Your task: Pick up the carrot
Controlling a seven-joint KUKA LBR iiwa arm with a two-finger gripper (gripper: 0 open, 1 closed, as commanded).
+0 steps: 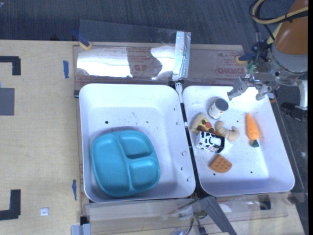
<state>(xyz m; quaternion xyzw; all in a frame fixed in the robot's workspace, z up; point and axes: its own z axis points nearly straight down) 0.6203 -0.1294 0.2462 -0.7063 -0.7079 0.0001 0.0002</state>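
Fixed overhead camera, slanted down (both bins (183,106))

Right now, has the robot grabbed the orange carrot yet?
Not yet. The orange toy carrot with the green tip lies loose on the floor of the right-hand white bin, with nothing touching it. The grey two-finger gripper hangs over that bin's far edge, above and apart from the carrot. Left to do: come down on the carrot, close on it and lift.
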